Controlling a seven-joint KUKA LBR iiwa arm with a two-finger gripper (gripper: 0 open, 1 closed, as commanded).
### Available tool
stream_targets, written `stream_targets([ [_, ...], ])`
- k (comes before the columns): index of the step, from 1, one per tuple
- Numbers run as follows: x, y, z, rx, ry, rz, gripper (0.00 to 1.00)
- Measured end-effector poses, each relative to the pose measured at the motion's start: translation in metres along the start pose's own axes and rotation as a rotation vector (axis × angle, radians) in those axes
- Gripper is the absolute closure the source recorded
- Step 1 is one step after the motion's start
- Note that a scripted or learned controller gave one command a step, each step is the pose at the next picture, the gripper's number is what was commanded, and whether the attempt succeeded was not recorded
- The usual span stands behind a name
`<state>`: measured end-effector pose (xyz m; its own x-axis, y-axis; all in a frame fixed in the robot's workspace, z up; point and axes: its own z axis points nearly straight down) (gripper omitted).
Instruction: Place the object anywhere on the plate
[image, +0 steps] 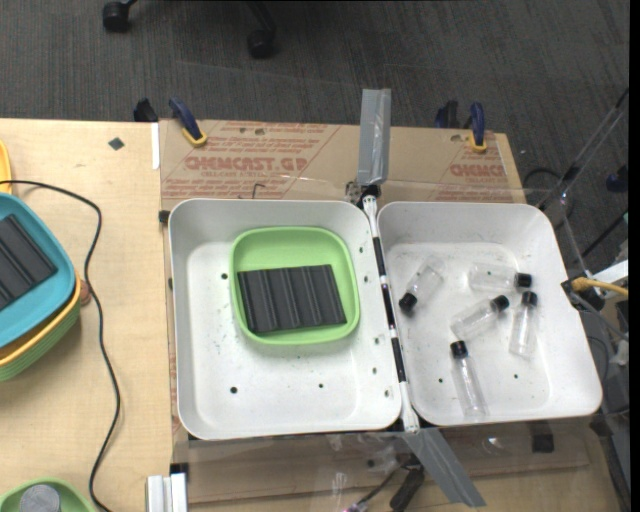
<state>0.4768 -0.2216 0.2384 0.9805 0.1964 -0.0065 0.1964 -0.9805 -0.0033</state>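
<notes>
A square green plate (295, 245) rests in the left white bin (200, 380), toward its back. A dark ribbed slab (293, 297) lies flat on the plate. In the right white bin (560, 390) several clear plastic vials with black caps lie scattered: one near the left wall (419, 285), one toward the front (466, 376), one in the middle (478, 315), others at the right (523, 322).
Brown cardboard (300, 160) lies under and behind the bins, held by blue and yellow clamps (187, 120). A stack of teal and green plates (40, 290) stands at the far left on the wooden bench. A black cable (100, 330) runs across it.
</notes>
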Motion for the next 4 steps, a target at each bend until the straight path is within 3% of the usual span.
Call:
stream_targets([
  [2, 0.0, 0.001, -0.029, -0.002, 0.002, -0.006, 0.0],
  [3, 0.006, -0.027, -0.026, -0.001, 0.0, -0.006, 0.0],
  [4, 0.0, 0.001, -0.053, -0.002, 0.002, -0.001, 0.0],
])
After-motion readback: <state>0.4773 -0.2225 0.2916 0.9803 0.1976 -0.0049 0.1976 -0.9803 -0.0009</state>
